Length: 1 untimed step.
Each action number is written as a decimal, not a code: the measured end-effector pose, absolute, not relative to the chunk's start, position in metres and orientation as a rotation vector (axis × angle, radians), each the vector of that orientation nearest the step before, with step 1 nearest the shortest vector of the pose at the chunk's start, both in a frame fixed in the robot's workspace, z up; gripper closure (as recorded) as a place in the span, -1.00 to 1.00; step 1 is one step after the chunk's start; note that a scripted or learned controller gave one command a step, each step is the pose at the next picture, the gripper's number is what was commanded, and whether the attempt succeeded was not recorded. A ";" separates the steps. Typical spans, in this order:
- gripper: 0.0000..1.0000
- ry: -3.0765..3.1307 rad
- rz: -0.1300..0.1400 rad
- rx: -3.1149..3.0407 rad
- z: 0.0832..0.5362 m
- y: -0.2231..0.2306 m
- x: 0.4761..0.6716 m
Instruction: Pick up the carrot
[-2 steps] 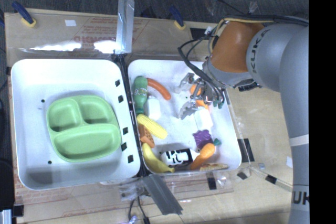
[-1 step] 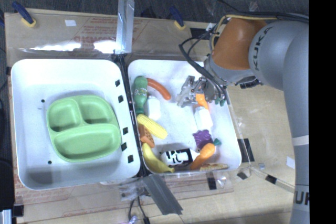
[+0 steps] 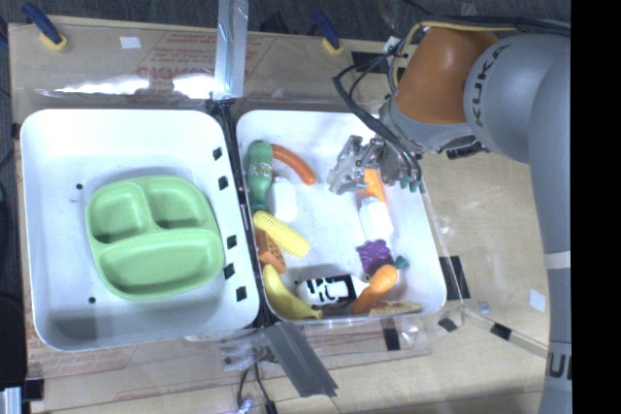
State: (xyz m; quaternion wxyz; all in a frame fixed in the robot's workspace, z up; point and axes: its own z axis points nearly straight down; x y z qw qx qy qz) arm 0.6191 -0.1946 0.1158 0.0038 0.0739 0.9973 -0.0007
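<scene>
1. Carrot (image 3: 381, 282): one, lying in the right bin (image 3: 320, 126) at its near right corner, beside a purple toy (image 3: 374, 255).
2. Right bin also holds one corn cob (image 3: 280, 233) and one banana (image 3: 284, 297).
3. Left bin (image 3: 49, 150) holds one green plate (image 3: 153, 238).
4. Gripper (image 3: 361, 168): whether its fingers are parted or closed, I cannot tell.

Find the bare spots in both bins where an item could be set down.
Free: left bin floor around the green tray; right bin's middle patch between corn and white bottle. Crowded: its front edge by the banana.
</scene>
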 end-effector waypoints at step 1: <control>1.00 3.129 -0.002 0.220 0.153 -0.209 0.632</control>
